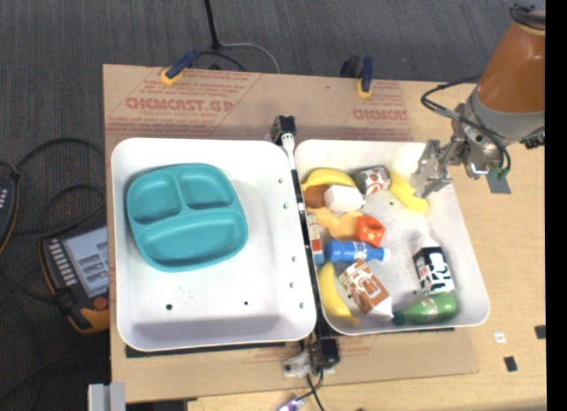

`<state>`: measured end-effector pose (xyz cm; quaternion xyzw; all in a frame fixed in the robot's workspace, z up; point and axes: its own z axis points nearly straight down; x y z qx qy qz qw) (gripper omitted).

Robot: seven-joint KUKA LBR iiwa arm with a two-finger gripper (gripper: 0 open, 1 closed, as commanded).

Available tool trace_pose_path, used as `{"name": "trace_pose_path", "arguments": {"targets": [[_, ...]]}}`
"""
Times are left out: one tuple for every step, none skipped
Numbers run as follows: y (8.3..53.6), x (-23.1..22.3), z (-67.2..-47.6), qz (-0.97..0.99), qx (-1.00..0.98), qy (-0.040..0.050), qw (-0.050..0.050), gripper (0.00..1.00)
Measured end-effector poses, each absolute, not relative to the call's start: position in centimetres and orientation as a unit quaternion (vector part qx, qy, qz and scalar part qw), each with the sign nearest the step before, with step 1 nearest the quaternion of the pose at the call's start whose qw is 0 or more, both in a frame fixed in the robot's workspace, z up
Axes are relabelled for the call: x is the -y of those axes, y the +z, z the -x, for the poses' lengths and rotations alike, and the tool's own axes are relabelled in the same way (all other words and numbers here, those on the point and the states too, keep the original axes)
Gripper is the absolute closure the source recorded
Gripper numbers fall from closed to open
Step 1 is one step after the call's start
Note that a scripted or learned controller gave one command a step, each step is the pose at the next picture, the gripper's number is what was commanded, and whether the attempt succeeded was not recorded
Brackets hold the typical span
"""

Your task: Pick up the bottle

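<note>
Bottle: a blue bottle (pixel 354 251) with a white label and orange cap lies flat near the middle of the right bin (pixel 467 223), packed among other items.
Long axis: roughly 3 to 9 o'clock, the orange cap at the 3 o'clock end, tipped slightly upward in the frame.
Jaws: the gripper (pixel 431 173) hangs over the bin's 1 o'clock corner, beside a yellow item (pixel 407 193); whether the jaws are spread or pressed together cannot be told at this size, and nothing is seen pinched between them.
Key relation: the bottle lies toward 8 o'clock from the gripper, well apart, with the yellow item between them. The coming move, by this reading, calls for travel down and left, with the fingers set across the bottle's short width.
Arm count: one, reaching in from 3 o'clock, so no question of which is nearer.
Bin count: two white bins side by side on the worktop (pixel 177 104).
Left bin (pixel 142 312): one teal divided tray (pixel 186 214).
Right bin contents: two bananas, one at 11 o'clock (pixel 324 178) and one at 7 o'clock (pixel 331 295); one small can (pixel 372 179) at 12 o'clock; one black-labelled container (pixel 433 270); one green item (pixel 427 309) at 5 o'clock; one printed carton (pixel 365 289).
Risk: neighbours touch the bottle on several sides, leaving little room for the fingers.
</note>
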<state>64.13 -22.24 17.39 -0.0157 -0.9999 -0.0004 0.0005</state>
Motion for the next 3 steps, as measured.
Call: {"name": "trace_pose_path", "arguments": {"targets": [[33.2,22.3,-60.4,-0.214,0.977,0.0009,-0.003,1.0],[19.8,22.0,-60.0,-0.311,0.95,-0.0008,0.0,1.0],[35.2,22.3,-62.2,-0.637,0.771,0.0006,-0.003,1.0]]}}
